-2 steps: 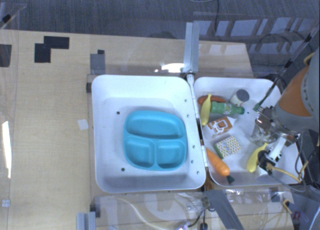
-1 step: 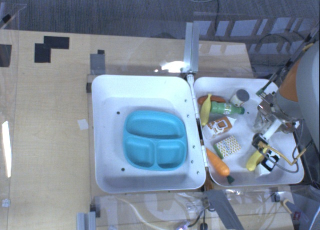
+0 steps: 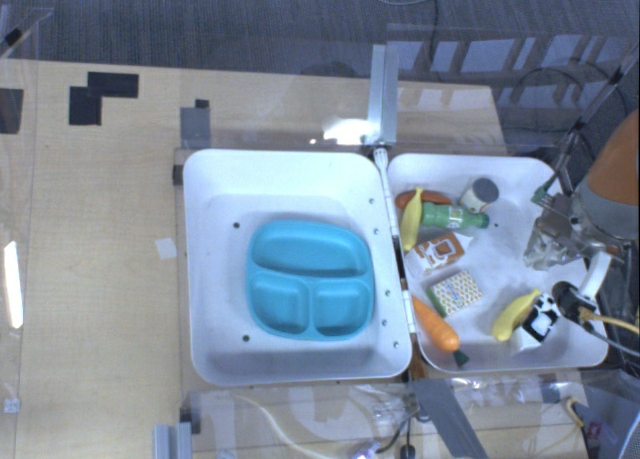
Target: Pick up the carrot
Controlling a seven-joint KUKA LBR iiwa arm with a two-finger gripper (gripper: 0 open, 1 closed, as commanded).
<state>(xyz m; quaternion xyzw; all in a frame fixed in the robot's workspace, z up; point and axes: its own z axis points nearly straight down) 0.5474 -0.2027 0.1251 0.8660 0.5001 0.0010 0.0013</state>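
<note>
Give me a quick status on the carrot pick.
End effector over right bin's right side, holding nothing visible. Carrot lies untouched by the bin's front-left wall. Checkered packet close beside it.

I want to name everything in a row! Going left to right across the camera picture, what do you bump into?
Blue divided plate → carrot → checkered packet → yellow banana → gripper

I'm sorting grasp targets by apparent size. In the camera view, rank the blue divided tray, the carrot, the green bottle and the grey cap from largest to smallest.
1. blue divided tray, by far the largest.
2. carrot and green bottle: they look about equal in length, so I won't rank them.
3. grey cap, smallest.
</note>
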